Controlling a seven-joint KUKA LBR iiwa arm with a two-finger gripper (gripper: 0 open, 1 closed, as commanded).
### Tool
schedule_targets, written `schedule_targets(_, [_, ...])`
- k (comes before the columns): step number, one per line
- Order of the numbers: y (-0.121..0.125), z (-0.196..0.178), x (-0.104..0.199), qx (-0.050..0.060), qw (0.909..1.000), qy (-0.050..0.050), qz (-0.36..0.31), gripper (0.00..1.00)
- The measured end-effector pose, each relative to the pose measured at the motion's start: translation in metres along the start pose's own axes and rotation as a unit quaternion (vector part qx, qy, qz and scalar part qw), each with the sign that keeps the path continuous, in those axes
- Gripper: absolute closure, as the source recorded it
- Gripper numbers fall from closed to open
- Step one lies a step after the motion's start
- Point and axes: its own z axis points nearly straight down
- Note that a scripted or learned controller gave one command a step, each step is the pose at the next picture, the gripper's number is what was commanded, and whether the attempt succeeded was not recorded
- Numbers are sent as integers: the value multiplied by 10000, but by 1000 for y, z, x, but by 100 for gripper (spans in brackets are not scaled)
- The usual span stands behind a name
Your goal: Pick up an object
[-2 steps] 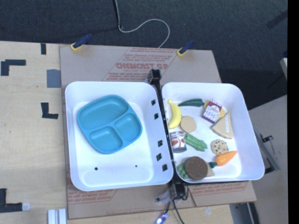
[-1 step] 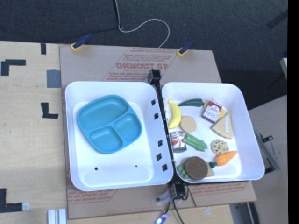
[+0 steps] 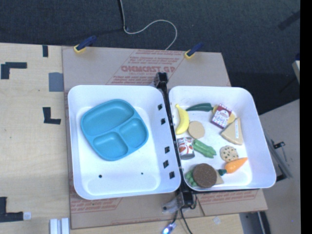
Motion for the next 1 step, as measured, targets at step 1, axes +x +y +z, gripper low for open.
schedule_targets(1, [1,-10,0,-3,10000,-5,-3,100])
